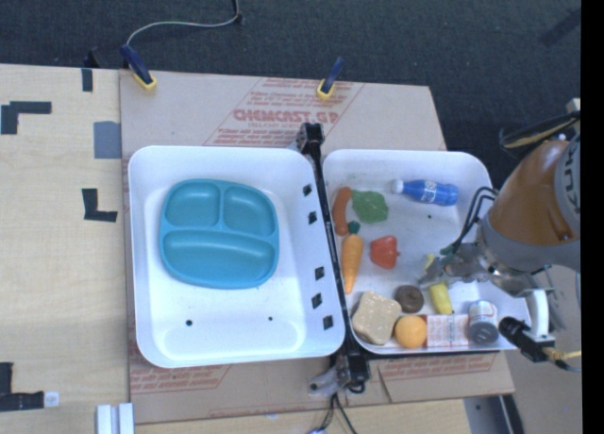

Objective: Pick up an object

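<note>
Arm (533, 201) over right bin (472, 170) rim; fingers (442, 268) state unclear; left bin (151, 234) holds blue plate (220, 234).

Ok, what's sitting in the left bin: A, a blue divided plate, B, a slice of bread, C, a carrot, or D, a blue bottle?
A: the blue divided plate lies alone in the left bin, while the bottle, carrot and bread all lie in the right bin.

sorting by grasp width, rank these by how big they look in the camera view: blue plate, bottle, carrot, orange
Largest to smallest, as seen in the camera view:
1. blue plate, by far
2. carrot and bottle, alike in length, too close to rank
3. orange
</note>
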Controlling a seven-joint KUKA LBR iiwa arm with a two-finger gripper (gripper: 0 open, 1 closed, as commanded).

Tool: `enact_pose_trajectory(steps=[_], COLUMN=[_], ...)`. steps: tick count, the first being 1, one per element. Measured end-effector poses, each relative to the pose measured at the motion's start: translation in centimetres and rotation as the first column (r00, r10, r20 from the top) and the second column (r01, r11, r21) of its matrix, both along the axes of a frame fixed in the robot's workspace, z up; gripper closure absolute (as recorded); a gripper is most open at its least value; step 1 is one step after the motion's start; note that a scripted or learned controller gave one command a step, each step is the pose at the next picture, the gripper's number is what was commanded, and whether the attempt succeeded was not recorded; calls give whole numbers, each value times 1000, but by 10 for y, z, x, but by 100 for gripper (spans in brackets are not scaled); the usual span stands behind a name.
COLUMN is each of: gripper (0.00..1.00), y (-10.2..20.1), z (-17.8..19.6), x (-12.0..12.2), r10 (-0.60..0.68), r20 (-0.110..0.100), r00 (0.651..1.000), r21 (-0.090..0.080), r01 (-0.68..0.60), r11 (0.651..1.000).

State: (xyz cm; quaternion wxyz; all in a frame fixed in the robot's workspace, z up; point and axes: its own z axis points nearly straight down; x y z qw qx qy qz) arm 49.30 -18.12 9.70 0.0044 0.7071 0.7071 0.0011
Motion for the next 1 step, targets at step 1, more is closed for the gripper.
enact_pose_trajectory(steps=[1], gripper=[100], y=[68], z=[81], x=[21], r10=[2], r20=[-7], r00=[1000], r21=[5], r01=[-2], r11=[1000])
